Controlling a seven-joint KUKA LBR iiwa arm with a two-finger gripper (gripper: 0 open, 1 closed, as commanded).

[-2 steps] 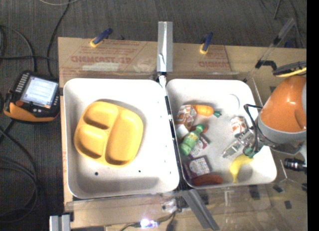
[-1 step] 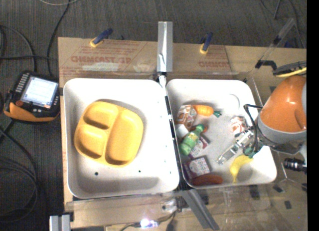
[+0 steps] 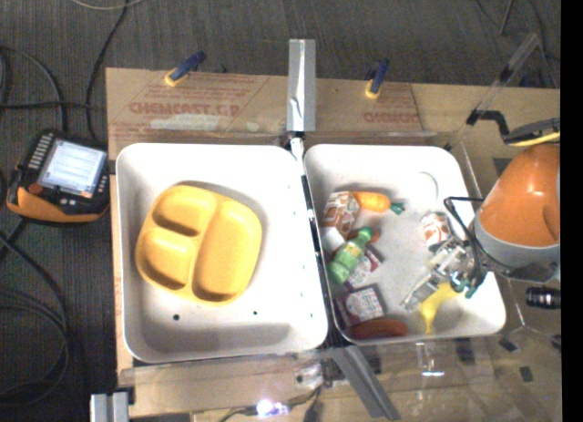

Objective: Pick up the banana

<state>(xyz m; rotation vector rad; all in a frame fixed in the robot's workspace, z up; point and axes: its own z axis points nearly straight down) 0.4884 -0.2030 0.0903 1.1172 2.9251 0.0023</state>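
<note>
banana (image 3: 433, 306) partly under gripper (image 3: 448, 270)

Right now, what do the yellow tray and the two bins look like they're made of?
The yellow tray looks like moulded plastic, matte to slightly glossy: one even colour, with rounded, seamless compartments. The left bin and right bin look like thin formed white plastic, with smooth, soft-cornered walls, though coated metal can't be ruled out.

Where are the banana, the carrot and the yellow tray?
banana (image 3: 432, 306), camera view, on its yellow middle.
carrot (image 3: 372, 200), camera view, on its orange body.
yellow tray (image 3: 228, 252), camera view, on its large compartment.
</note>
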